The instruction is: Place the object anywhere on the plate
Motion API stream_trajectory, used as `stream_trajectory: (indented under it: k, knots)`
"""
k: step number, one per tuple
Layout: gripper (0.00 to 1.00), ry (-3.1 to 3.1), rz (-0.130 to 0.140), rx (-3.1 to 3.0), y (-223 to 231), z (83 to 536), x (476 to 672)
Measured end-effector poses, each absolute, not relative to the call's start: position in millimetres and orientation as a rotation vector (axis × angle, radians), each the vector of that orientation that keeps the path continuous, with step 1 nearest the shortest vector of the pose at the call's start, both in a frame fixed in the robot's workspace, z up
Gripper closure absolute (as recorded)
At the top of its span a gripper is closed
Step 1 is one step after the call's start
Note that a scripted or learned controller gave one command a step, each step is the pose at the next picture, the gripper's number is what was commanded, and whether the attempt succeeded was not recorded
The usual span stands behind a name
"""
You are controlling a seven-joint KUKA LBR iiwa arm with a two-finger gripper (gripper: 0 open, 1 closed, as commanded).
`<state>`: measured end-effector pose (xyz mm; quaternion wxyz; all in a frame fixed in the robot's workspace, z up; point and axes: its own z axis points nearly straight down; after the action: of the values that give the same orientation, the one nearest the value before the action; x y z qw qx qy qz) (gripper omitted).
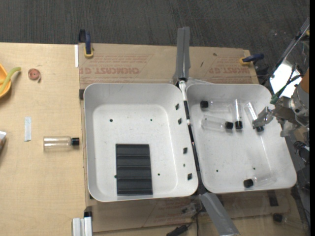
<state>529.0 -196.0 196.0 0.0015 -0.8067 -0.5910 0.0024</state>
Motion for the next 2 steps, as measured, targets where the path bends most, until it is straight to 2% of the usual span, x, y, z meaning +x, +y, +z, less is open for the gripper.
stream_trajectory:
  k: [1, 2]
  knots:
    - [0.00, -2.006, 0.005, -2.418, -207.5, 231.7, 560.2]
    - [0.00, -2.182, 0.004, -2.262, -207.7, 279.8, 626.0]
